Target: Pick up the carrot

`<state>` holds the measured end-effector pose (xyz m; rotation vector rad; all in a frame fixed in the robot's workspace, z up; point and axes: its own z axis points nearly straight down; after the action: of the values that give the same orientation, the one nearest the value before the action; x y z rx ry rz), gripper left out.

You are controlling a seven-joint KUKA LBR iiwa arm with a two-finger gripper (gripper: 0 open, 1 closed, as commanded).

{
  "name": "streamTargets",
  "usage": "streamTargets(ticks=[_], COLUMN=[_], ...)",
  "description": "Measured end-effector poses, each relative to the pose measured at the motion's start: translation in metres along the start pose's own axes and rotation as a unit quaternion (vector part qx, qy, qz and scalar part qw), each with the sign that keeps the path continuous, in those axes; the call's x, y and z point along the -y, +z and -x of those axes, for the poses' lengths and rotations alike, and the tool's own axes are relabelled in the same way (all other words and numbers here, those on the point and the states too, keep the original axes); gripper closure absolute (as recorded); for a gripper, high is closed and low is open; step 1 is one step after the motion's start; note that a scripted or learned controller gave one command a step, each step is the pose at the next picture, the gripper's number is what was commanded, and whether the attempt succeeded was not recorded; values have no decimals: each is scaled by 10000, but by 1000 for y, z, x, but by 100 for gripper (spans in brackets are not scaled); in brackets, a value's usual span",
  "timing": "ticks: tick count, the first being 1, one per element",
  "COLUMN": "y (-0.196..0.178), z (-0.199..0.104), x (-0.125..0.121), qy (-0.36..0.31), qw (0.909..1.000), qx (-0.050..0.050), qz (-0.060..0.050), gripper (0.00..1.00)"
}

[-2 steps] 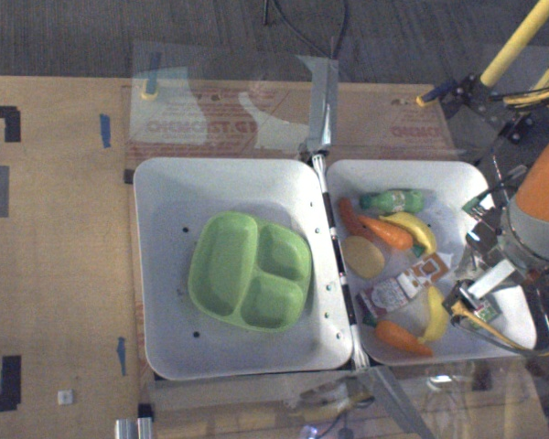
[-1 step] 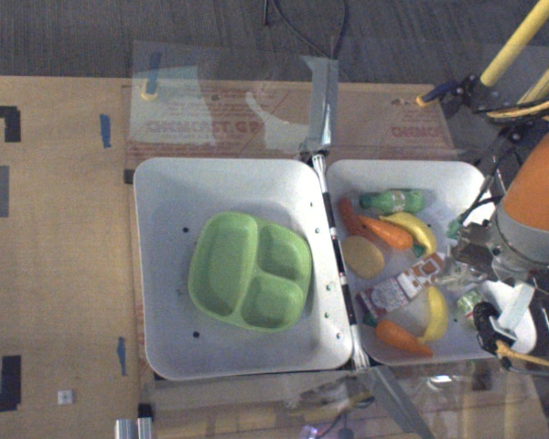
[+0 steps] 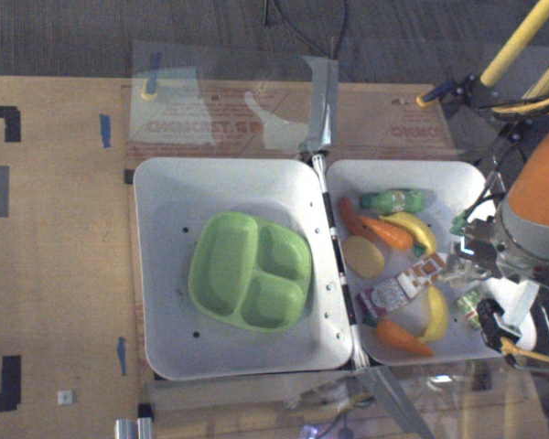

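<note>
Two orange carrot-like pieces lie in the right bin (image 3: 457, 174). One carrot (image 3: 390, 233) lies slantwise near the middle, just under a yellow banana (image 3: 414, 228). The other carrot (image 3: 403, 337) rests by the bin's front wall, beside a second banana (image 3: 435, 312). My gripper (image 3: 467, 262) hangs over the right side of this bin, to the right of both carrots and touching neither. A dark mechanism and cables hide its tip.
A green divided plate (image 3: 250, 270) sits in the left bin (image 3: 165, 199). The right bin also holds a green bottle (image 3: 393, 200), a red piece (image 3: 349, 214), a tan round item (image 3: 363, 257), a small carton (image 3: 401, 288) and a green item (image 3: 468, 304).
</note>
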<state>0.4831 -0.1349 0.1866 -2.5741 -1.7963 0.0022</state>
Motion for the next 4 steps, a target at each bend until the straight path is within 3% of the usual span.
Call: streamTargets(ticks=[1,2,3,4], y=[32,1,13,95], z=[-5,-1,2,-34], x=[-22,5,4,12], qy=[306,750,1956,1306], qw=[9995,9972,9807,9914], qx=[5,3,5,-10], qz=[11,5,1,92], gripper=[100,100,100,100])
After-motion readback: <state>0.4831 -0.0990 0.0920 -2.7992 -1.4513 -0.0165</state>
